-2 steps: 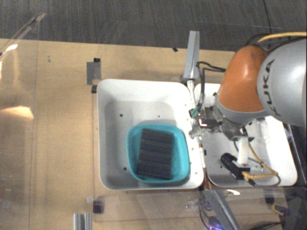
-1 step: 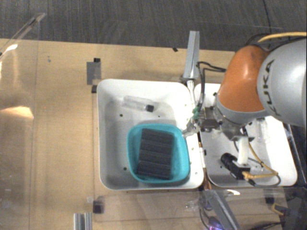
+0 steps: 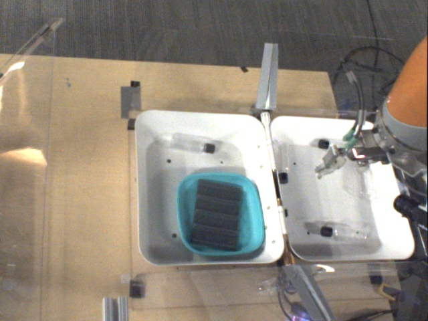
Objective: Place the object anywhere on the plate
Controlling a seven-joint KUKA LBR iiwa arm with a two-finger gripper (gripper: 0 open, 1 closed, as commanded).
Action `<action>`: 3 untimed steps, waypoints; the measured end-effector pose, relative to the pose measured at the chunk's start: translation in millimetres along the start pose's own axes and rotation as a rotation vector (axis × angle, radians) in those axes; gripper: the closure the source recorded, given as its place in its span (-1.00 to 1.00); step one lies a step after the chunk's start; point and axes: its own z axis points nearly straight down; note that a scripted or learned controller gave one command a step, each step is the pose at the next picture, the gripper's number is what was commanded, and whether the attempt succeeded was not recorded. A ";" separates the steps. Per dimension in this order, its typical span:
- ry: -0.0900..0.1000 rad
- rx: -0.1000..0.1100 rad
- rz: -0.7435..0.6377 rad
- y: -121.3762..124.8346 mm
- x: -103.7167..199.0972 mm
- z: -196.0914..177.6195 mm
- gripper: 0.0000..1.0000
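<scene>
1. The dark ribbed block [image 3: 216,214] is already lying flat inside the teal plate [image 3: 252,206], which is sitting in the left bin [image 3: 152,179], so the placement is looking done.
2. The gripper [image 3: 331,161] is hanging over the right bin [image 3: 394,199], well apart from the plate; nothing is showing in it, and how far it is open I cannot tell at this size.
3. The block is filling much of the plate, so any nudge from a returning arm is risking a corner riding up onto the rim.
4. The plate is resting loose near the bin's front wall; a knock is liable to shift plate and block together.
5. Clear tubes with dark caps, one in the left bin [image 3: 190,143] and one in the right [image 3: 334,231], are inviting a mistaken grasp.
</scene>
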 end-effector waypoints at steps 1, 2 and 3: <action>-0.003 -0.003 -0.302 -14.9 -66.5 -93.1 -1.00; -0.005 -0.002 -0.358 -21.6 -136.2 -127.5 -1.00; -0.013 -0.011 -0.366 -18.6 -135.3 -140.4 1.00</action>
